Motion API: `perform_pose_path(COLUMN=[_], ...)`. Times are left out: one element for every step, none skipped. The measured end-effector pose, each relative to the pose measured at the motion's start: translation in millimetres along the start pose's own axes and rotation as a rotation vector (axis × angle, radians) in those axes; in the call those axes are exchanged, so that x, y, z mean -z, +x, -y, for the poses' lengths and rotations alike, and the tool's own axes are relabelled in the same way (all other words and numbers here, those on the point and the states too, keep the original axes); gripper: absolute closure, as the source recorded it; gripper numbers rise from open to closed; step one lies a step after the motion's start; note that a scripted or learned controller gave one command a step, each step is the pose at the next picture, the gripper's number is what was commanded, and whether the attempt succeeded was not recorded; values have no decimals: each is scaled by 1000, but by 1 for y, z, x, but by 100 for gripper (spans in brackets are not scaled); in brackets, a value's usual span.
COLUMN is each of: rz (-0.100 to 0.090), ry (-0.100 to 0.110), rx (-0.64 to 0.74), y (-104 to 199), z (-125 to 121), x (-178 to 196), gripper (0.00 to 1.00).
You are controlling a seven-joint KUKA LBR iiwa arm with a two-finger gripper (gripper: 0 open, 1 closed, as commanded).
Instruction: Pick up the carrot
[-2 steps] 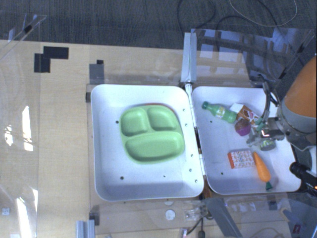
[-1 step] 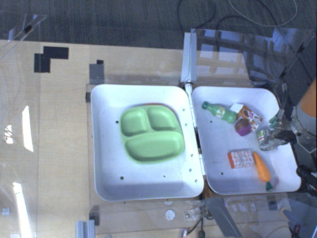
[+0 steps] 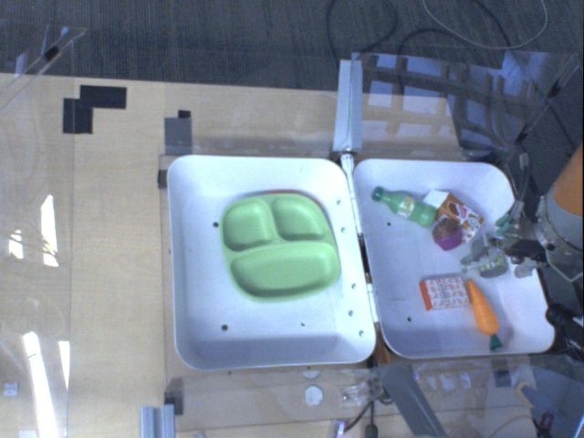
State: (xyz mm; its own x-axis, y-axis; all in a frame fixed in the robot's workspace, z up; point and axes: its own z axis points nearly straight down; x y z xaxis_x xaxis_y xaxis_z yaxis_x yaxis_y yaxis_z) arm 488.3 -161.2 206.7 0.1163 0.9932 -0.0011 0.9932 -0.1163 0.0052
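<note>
The carrot (image 3: 483,309) lies tilted in the right bin (image 3: 401,322), near its front right corner, its green tip almost at the front wall and a small red-and-white box (image 3: 444,292) just beside it on the left. The gripper (image 3: 490,261) hangs just above the carrot's upper end near the bin's right wall, fingers apart with nothing between them. A green bottle (image 3: 405,206) and a snack packet (image 3: 455,220) crowd the back, leaving bare floor at the front left, while the left bin (image 3: 196,327) holds a green divided tray (image 3: 276,246).

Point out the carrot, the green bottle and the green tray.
carrot (image 3: 482,310), camera view, middle of its orange body.
green bottle (image 3: 407,206), camera view, its body.
green tray (image 3: 278,270), camera view, its large lower compartment.
</note>
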Motion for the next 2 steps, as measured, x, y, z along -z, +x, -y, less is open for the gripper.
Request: perform_pose_path(rz=[3, -3], ry=[-18, -26], rx=[-3, -88], y=[-30, -31], z=[-19, -14], x=[-105, -110], gripper=[0, 0])
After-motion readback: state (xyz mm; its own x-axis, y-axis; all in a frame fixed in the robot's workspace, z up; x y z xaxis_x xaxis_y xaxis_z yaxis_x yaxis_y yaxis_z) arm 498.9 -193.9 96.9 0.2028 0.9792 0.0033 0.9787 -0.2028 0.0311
